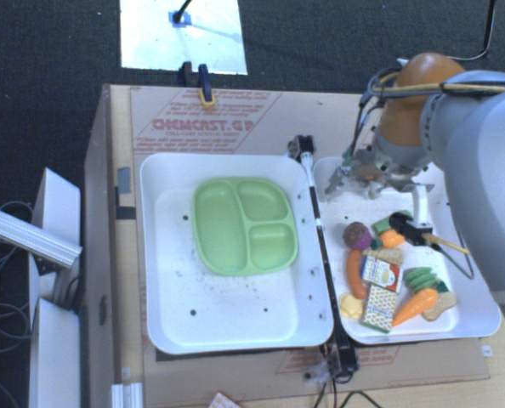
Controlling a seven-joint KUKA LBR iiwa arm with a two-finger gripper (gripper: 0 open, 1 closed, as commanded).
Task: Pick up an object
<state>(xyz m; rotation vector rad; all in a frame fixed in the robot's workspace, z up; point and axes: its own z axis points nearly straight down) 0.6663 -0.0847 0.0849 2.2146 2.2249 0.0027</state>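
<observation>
- Several toy foods (392, 238) crowd the bin (337, 211) on the camera side of the claw (354, 179). Only bare bin floor lies beneath the claw, so a straight descent from here would probably close on nothing.
- Whether the claw is apart or together cannot be told from this slant. Nothing shows clamped in it.
- Nearest the claw, just toward the camera, sits a purple toy (356, 234), with an orange carrot (354, 272) right behind it. A grab there could catch both, or knock the round one aside.
- Farther from the claw, a small box (380, 272), a second box (377, 307), another carrot (414, 303) and a green piece (420, 276) lie packed together. That crowding may leave no gap to slip down beside any single piece.
- Close beside the claw run the meeting bin rims (318, 228), and a drift that way risks striking them.
- Beyond those rims, well apart from the claw, a green divided plate (244, 226) lies flat in the other bin.
</observation>
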